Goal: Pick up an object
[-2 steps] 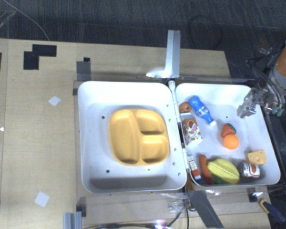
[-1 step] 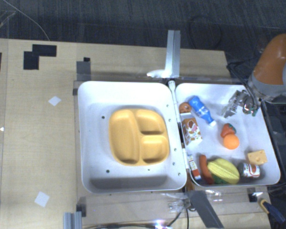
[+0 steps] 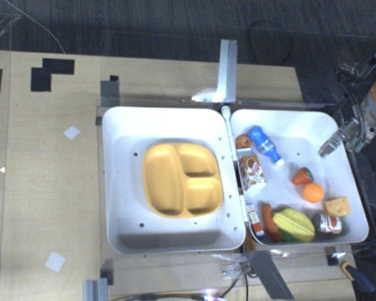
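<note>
The claw [image 3: 336,143] hovers over the far right edge of the right bin [image 3: 288,125], gripping nothing; whether it's spread or clenched I can't tell. Below it lie a blue bottle [image 3: 264,144], an orange [image 3: 313,193] and corn [image 3: 294,224]. A yellow tray [image 3: 180,179] sits in the left bin [image 3: 122,180].

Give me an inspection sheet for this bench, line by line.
Surface: wooden bench with two white bins; left bin, right bin.
Job's things: right bin holds blue bottle, carton, strawberry, orange, cheese wedge, can, corn cob, sausage.
Clutter: yellow divided tray in left bin.
Grippers: gripper over right bin's right side, holding nothing.
Cables: thin wire top left.
Surroundings: dark floor.
</note>
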Motion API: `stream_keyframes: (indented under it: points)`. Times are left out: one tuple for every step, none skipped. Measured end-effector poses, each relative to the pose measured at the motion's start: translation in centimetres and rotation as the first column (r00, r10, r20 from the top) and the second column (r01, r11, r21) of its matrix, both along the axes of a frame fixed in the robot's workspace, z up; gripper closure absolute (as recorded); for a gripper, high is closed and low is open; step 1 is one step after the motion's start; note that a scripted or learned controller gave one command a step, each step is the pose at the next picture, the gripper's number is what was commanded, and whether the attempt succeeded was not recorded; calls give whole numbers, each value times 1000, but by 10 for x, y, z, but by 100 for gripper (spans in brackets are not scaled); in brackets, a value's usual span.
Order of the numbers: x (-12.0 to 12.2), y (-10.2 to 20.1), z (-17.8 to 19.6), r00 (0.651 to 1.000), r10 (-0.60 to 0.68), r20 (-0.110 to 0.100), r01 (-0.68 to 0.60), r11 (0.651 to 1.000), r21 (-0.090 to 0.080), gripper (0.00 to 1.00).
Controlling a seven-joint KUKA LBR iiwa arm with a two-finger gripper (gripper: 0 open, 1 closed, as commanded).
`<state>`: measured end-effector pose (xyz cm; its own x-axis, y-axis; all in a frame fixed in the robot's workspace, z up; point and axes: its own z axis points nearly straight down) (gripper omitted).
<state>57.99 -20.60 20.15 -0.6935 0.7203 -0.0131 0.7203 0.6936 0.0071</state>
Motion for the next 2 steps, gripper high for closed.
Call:
stream_keyframes:
  points:
    - [62, 24, -110, 993, -114, -2, 114, 993, 4, 100]
    - [25, 88, -22, 954, -298, -1, 298, 954, 8, 100]
